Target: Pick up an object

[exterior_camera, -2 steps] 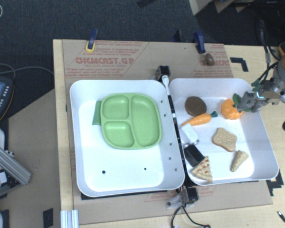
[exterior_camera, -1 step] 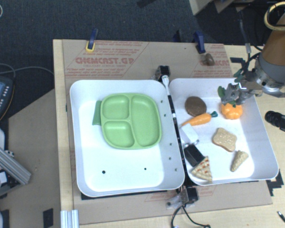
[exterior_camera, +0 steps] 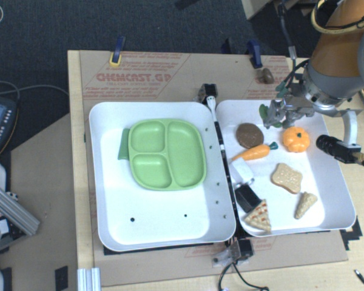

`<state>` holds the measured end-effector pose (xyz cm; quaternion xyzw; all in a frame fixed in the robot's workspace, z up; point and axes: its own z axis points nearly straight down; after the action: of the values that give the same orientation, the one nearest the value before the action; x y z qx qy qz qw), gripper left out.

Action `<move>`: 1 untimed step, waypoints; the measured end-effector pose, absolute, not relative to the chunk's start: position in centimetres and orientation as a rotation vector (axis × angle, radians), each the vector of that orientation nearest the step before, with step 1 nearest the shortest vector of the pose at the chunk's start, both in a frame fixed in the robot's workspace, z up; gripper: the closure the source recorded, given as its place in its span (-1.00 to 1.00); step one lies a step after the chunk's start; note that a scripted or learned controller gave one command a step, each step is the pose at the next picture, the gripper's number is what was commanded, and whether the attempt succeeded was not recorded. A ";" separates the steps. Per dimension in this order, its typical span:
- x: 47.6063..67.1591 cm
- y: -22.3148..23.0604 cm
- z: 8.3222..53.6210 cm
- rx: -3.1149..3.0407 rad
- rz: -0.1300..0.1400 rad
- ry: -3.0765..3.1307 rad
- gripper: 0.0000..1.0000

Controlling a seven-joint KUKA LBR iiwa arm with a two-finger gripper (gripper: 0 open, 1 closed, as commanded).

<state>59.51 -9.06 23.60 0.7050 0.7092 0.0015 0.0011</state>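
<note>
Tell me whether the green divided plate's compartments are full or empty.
Empty. All three compartments of the green divided plastic plate show bare green; the toy foods lie in the right white bin.

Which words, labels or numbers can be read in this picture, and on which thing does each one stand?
"CHEMCAST G P", in red print on the brown board under the bins; the last letters are uncertain.
Small red print repeated elsewhere on the same board: too blurred to read.
The two white bins, the green tray and the food items: no text seen.
</note>
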 end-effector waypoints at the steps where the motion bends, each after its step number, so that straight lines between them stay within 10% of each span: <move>1: 60.7 -3.3 24.2 2.212 0.006 2.228 1.00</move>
<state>60.70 -3.26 24.19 0.7045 0.7097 0.0021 0.0010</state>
